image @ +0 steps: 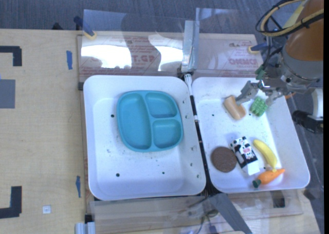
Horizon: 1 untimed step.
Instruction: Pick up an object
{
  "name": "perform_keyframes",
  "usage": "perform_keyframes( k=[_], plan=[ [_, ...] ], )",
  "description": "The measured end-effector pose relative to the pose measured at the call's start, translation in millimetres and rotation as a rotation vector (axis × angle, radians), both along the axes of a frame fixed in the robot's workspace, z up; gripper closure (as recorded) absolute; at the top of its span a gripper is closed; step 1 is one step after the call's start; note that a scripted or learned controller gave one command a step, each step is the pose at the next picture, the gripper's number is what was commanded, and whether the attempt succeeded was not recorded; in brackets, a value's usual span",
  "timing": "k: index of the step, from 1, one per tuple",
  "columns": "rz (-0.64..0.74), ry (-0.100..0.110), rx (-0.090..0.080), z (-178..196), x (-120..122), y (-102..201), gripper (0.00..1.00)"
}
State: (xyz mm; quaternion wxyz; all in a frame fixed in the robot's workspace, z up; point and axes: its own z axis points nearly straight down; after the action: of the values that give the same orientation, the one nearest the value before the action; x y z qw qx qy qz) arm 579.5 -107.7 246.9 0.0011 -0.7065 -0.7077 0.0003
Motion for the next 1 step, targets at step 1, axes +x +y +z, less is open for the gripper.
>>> perform_keyframes(
  k=[1],
  plan=[
    [-0.080,-0.005,-0.001,-149.1,-64.3,-21.4,0.00]
  ],
)
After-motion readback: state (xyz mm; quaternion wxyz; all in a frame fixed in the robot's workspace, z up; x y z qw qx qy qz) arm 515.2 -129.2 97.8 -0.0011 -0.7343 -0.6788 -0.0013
